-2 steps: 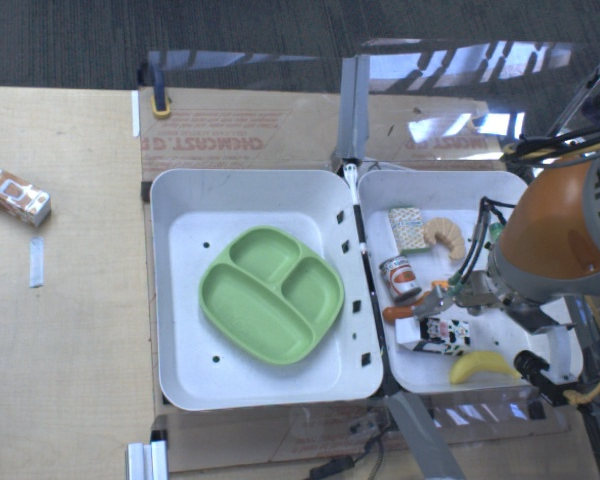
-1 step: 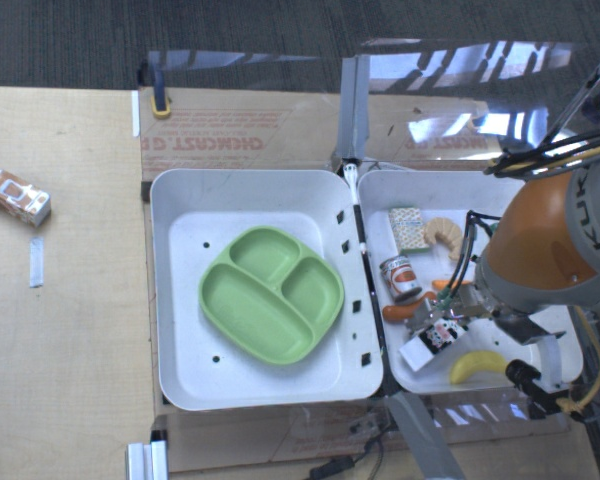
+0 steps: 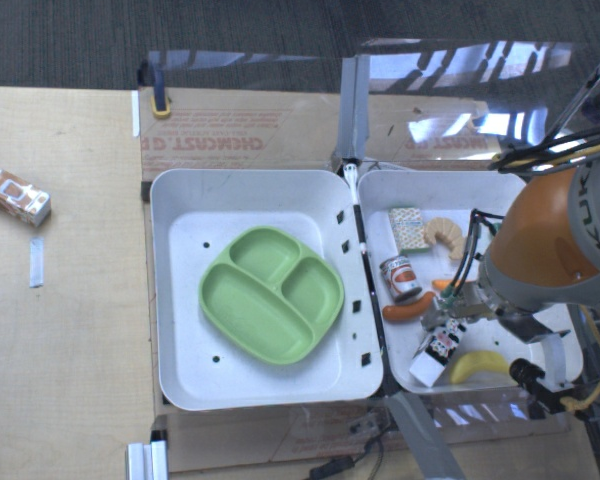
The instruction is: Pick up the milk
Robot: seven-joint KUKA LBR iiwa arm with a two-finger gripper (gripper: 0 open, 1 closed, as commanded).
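1. Surface [image 3: 60,368]: light wood, carrying two shallow white bins side by side at centre and right of frame.
2. Left bin [image 3: 180,368]: holds a green divided plate [image 3: 270,293] with three compartments, lying flat near the bin's middle.
3. Right bin [image 3: 375,208]: holds several small items, listed below.
4. Milk [image 3: 435,353]: a small carton with black-and-white cow print, lying tilted in the lower part of the right bin, its white end toward the lower left. A banana [image 3: 478,365] lies just beside it on the right.
5. Other items in the right bin: a pale green packet [image 3: 408,228] near the top, a croissant [image 3: 445,233] to its right, a red-labelled can [image 3: 400,276] below the packet, and a sausage [image 3: 408,311] below the can.
6. Arm [image 3: 540,243]: enters from the right of frame, orange band over the right bin's right half.
7. Tool [image 3: 450,320]: sits directly above the milk's upper end, close to or touching it. Its state cannot be read from this view; a grasp on the carton cannot be confirmed.
8. Small orange-and-white carton [image 3: 18,198]: lies on the bare surface at the far left of frame, well apart from both bins.
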